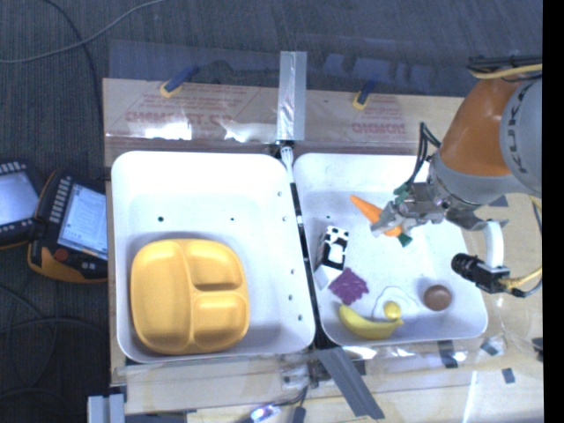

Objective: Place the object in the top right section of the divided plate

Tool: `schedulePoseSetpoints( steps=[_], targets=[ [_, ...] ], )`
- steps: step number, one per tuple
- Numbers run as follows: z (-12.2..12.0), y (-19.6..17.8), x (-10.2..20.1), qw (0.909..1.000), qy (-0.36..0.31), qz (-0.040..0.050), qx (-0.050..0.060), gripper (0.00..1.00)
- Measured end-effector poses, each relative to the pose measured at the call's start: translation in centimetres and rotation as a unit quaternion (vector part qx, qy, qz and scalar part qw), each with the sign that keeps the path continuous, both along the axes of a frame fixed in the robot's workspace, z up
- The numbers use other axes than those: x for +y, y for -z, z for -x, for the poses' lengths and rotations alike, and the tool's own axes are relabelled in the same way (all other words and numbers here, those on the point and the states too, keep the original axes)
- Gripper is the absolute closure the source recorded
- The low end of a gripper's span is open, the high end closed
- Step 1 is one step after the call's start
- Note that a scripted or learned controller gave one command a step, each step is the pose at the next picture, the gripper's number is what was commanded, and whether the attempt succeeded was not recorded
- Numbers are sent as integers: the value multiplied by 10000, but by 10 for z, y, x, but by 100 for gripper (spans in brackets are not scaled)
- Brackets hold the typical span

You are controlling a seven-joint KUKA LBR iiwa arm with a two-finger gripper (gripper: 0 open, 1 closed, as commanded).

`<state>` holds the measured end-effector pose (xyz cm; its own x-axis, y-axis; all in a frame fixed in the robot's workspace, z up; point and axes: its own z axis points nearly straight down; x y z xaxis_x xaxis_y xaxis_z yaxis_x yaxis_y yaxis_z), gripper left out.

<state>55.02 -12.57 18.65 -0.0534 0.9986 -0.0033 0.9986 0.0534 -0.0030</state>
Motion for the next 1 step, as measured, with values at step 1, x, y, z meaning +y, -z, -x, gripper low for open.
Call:
schedulePoseSetpoints(
  steps=[1],
  targets=[
    [42, 4, 87, 9999, -109, -15, 9, 100]
  ],
)
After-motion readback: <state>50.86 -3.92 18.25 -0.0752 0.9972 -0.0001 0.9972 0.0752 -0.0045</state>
